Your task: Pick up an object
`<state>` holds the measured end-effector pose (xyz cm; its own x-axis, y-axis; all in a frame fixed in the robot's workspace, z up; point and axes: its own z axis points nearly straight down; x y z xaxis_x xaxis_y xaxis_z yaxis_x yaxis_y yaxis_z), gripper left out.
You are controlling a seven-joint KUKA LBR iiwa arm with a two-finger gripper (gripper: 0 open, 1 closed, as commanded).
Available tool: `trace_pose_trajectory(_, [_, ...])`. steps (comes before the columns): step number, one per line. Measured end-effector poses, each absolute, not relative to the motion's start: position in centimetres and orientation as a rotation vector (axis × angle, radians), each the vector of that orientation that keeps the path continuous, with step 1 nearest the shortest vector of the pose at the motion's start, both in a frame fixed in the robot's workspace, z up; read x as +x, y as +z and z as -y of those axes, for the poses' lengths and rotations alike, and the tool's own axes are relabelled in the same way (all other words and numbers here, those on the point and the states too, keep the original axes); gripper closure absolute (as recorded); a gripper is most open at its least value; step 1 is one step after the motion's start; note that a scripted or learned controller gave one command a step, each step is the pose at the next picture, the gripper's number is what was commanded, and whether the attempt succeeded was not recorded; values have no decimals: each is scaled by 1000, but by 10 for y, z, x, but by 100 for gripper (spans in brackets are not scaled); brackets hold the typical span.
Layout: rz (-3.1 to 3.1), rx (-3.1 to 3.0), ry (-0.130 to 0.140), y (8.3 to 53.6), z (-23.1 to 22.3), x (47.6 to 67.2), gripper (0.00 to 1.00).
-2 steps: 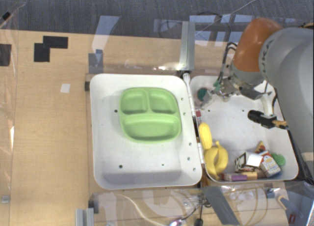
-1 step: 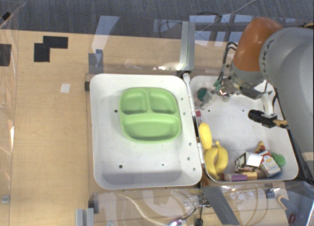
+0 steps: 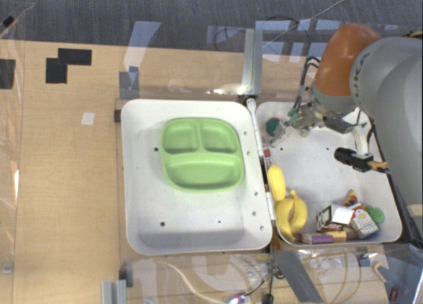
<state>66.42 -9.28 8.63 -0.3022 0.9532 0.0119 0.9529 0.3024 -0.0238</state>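
Bananas [image 3: 288,205] in right bin [image 3: 310,164]

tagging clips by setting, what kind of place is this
Probably a robotics lab test bench: two white bins side by side on a wood-topped bench, a grey arm reaching in, and toy bananas.

Overhead slanted view onto both bins [image 3: 132,164]

Small clutter [image 3: 347,220] in the right bin's [image 3: 310,164] near corner, too jumbled to identify.
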Motion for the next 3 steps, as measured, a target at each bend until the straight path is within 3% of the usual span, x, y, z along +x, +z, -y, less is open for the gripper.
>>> trace_pose_trajectory(2, [2551,-1802,21,87,92,665,0])
trace_pose_trajectory(3, [2533,-1779,35,96,89,660,100])
